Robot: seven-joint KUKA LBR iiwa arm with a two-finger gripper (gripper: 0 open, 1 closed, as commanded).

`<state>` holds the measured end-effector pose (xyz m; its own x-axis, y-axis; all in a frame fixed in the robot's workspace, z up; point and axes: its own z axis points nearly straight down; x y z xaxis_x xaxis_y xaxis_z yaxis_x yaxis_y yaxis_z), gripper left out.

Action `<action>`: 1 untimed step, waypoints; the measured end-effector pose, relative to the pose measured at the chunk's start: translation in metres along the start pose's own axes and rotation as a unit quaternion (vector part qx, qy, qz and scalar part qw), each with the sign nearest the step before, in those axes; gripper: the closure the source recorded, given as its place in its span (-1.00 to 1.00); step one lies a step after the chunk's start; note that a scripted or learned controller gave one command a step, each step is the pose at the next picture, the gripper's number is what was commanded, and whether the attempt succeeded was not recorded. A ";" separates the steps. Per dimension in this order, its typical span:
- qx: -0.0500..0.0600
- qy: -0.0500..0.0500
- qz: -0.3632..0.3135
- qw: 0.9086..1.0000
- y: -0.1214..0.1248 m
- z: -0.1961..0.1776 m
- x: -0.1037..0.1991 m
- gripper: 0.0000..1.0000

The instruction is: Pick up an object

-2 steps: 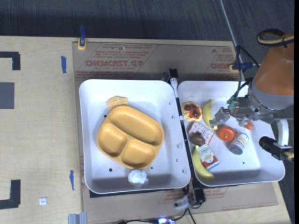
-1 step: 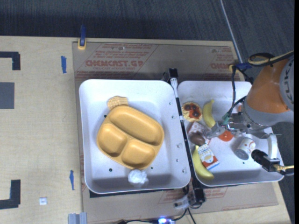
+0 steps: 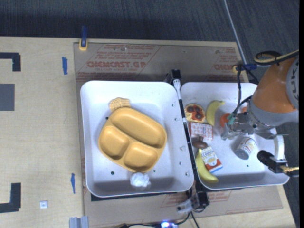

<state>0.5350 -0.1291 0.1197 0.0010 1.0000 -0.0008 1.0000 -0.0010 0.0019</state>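
Observation:
My gripper (image 3: 231,126) hangs low over the right bin (image 3: 266,178), near its middle. Just left of it lies a small orange-red object (image 3: 223,119), partly hidden by the gripper. A white can (image 3: 244,147) lies on its side just below and right of the gripper. A yellow-green banana (image 3: 213,111) lies to the upper left, beside a round pizza-like piece (image 3: 194,112). A brown-and-white packet (image 3: 200,130), a small carton (image 3: 212,159) and a second yellow banana (image 3: 204,169) line the bin's left side.
The left bin (image 3: 90,127) holds a large yellow divided plate (image 3: 132,137), a tan waffle-like piece (image 3: 119,103) at its upper left and a crumpled white object (image 3: 139,179) below it. The orange-banded arm (image 3: 278,96) covers the right bin's right side.

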 end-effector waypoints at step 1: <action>0.000 0.000 0.000 1.000 0.000 0.000 0.000 -1.00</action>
<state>0.5349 -0.1290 0.1196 0.0010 1.0000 -0.0006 1.0000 -0.0010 0.0017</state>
